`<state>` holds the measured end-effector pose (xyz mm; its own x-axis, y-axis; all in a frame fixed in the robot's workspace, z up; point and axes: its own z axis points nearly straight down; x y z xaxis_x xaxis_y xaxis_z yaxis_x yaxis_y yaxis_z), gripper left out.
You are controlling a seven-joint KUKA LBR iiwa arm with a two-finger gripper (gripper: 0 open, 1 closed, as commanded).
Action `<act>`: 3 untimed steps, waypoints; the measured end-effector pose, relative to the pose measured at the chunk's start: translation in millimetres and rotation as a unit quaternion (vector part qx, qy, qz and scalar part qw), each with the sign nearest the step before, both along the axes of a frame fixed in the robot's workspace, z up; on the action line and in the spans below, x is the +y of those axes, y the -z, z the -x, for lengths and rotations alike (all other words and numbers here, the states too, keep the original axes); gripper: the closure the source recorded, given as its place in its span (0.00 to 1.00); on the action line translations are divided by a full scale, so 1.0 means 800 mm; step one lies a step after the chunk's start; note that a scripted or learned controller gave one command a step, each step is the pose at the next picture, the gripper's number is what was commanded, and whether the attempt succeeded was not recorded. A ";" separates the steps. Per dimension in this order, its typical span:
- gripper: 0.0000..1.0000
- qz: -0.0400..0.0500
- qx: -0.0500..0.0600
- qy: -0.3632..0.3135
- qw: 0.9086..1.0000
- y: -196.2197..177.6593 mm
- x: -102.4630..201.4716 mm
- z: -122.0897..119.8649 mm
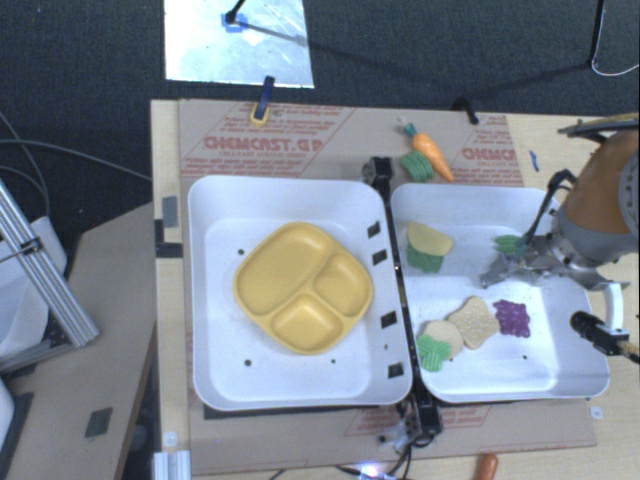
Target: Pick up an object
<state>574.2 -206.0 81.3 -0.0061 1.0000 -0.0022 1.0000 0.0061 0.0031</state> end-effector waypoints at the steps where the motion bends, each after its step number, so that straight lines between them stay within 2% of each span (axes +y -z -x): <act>1: 0.00 0.000 -0.004 -0.001 1.000 -0.007 0.001 -0.099; 2: 0.00 -0.002 0.004 0.004 1.000 -0.004 -0.001 0.012; 3: 0.00 0.000 -0.002 0.000 1.000 -0.006 0.000 -0.063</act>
